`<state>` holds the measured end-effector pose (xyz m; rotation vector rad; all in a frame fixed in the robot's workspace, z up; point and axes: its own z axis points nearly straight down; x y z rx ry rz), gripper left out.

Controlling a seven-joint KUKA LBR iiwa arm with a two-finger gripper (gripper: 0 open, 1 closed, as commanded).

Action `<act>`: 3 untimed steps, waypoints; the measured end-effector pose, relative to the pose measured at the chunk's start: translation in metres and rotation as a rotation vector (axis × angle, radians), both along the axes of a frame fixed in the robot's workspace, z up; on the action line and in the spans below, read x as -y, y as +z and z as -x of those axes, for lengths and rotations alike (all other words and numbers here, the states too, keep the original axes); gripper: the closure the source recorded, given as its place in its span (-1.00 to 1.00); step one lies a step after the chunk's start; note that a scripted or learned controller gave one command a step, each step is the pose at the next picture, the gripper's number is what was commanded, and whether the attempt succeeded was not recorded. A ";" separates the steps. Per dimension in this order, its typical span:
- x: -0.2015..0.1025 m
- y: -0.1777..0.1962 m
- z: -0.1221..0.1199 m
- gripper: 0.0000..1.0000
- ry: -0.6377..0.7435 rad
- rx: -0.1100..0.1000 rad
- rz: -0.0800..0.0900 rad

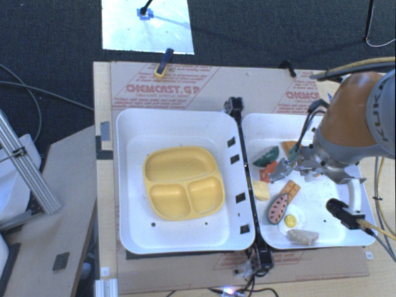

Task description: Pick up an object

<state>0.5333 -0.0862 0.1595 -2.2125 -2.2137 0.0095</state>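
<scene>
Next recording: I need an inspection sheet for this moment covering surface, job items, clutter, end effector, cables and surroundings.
Surface: two white bins side by side, left bin and right bin, on a board printed with red lettering.
Job's things: in the right bin, a green piece, a red piece, a pale yellow wedge, an orange-and-pink oblong toy, a fried-egg toy and a beige piece.
Clutter: a yellow divided tray in the left bin.
End effector: low over the red and green pieces; finger state unclear.
Cables: dark cables at left; one at top right.
Surroundings: dark floor, silvery sheet, metal frame.
</scene>
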 end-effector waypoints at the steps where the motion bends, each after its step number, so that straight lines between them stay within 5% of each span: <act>1: 0.012 -0.078 0.049 -1.00 -0.003 0.009 0.003; 2: 0.011 -0.065 0.046 1.00 0.001 0.016 0.003; 3: -0.065 0.031 -0.025 1.00 0.014 0.028 0.002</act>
